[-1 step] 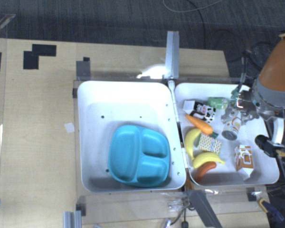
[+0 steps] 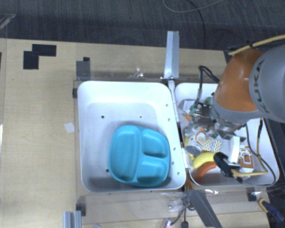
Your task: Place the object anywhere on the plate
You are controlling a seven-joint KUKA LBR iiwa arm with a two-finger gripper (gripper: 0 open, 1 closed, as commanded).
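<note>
Plate (image 2: 139,156): blue, with divided compartments, rounded corners, lying in the left bin (image 2: 92,122), bare.
Object: which piece in the right bin's (image 2: 271,160) jumble is the target, cannot tell; a yellow banana-like piece (image 2: 203,158) and an orange one (image 2: 207,166) lie at the front.
Fingers (image 2: 213,137): down over that jumble; apart or together, cannot tell, the wrist hides them.
Count: one plate, two white bins, one arm (image 2: 256,84).
Surface (image 2: 38,127): pale wood with black markers; dark carpet behind, a thin cable looping across it.
</note>
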